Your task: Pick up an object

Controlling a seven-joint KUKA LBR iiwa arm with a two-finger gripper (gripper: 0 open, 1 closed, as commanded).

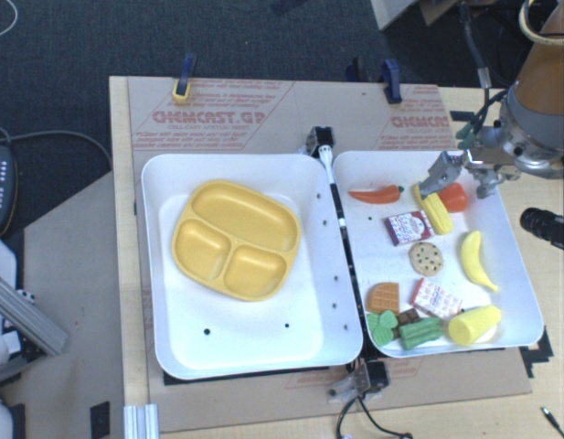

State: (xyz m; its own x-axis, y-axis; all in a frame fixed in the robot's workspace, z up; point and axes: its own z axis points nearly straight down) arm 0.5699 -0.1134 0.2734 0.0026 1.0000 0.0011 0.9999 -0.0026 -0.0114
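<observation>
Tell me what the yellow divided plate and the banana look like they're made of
The yellow divided plate looks like molded plastic with a matte finish: uniform color, rounded ridges between its three compartments, only soft highlights. The banana appears to be plastic toy food rather than real fruit: flat, even yellow with no spots, and a smooth, simplified shape. Neither can be confirmed by look alone.

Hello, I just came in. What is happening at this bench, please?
A robot arm reaches in from the right, and its claw hangs low over the top of the right bin, by a yellow corn cob and an orange piece. Toy food lies in that bin: a banana, a cookie, a red chili. The left bin holds a yellow divided plate.
</observation>
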